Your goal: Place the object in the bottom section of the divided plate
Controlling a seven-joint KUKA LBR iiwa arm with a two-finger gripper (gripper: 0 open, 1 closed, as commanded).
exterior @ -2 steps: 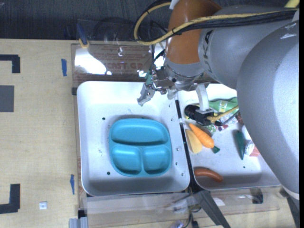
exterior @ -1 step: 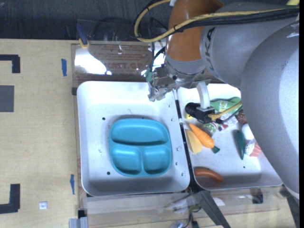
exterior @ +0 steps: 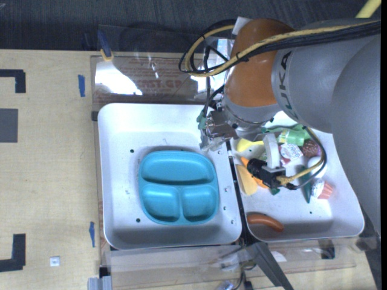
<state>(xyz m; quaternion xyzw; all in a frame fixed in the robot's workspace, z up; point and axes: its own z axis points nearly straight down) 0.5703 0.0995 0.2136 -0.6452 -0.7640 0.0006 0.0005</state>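
You are looking down on two white bins set side by side: the left bin (exterior: 115, 132) carries a blue divided plate (exterior: 179, 186), and the right bin (exterior: 344, 216) holds a clutter of toy food. The grey arm (exterior: 338, 71) with its orange band (exterior: 254, 71) comes in from the right and hangs over the seam between the bins, covering much of the right bin's upper part. The gripper (exterior: 213, 132) sits just above the plate's upper right corner, at the left bin's inner edge; you cannot tell from here how its jaws stand, nor whether anything is in them. Around the wrist lie a yellow piece (exterior: 249, 145), an orange wedge (exterior: 247, 180), a small white packet with red print (exterior: 292, 151) and a green-and-orange item (exterior: 319, 190). A brown sausage-shaped piece (exterior: 265, 221) lies alone near the right bin's lower left corner. The plate shows one wide section toward the top and two smaller sections below, all bare blue.
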